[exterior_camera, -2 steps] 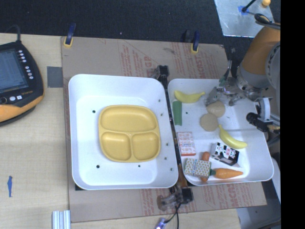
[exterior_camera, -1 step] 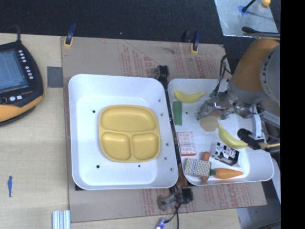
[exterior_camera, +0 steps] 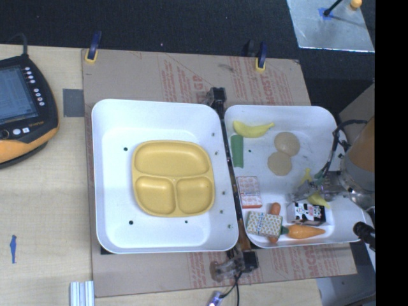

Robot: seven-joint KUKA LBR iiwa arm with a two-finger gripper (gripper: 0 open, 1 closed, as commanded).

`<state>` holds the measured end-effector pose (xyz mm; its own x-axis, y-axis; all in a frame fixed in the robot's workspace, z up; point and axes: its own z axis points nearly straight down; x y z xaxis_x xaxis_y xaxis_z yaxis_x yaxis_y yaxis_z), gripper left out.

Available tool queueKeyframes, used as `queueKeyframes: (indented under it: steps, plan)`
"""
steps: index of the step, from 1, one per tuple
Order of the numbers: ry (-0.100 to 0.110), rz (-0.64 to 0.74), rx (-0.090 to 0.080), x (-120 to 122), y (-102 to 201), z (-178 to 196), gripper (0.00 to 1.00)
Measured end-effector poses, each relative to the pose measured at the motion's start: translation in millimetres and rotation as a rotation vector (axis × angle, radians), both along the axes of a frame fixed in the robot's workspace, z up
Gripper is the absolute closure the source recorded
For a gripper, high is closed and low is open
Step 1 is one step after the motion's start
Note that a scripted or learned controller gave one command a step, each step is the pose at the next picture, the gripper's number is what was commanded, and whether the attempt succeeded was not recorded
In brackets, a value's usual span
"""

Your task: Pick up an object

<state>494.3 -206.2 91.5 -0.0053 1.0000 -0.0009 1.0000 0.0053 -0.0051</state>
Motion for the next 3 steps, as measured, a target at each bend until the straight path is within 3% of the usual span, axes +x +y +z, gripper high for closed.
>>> queueKeyframes:
  steps: [1, 2, 3]
  plan:
    - [0.001, 0.007, -0.001, 0.9, -0.4, 10.3, 1.0]
    - [0.0, 0.004, 0.0, 67.7, 70.7, 9.4, 1.0]
    - [-0.003, 0.0, 0.002, 64.0, 160.4, 100.8, 1.0]
